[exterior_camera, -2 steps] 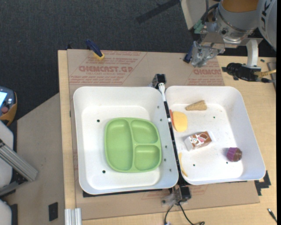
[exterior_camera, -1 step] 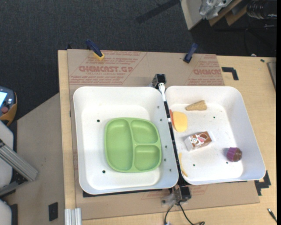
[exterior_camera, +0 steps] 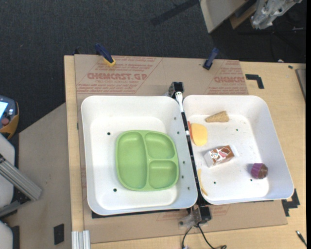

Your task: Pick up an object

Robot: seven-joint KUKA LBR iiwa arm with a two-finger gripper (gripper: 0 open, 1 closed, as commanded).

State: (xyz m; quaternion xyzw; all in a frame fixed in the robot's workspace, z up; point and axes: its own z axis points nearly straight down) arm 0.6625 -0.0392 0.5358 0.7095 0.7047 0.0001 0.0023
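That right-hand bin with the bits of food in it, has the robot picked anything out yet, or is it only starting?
Only starting, it seems. Nothing looks done: the wedge-shaped piece, yellow-orange piece, wrapped snack and purple item all lie in the right bin. The gripper sits at the top edge, away from them, holding nothing visible. The whole pick is left.

We see a brown bench carrying the left white bin and right white bin side by side.

On my bench's brown board, behind the left bin, red lettering reads "CHEMCAST GP"; a partial repeat appears further right.
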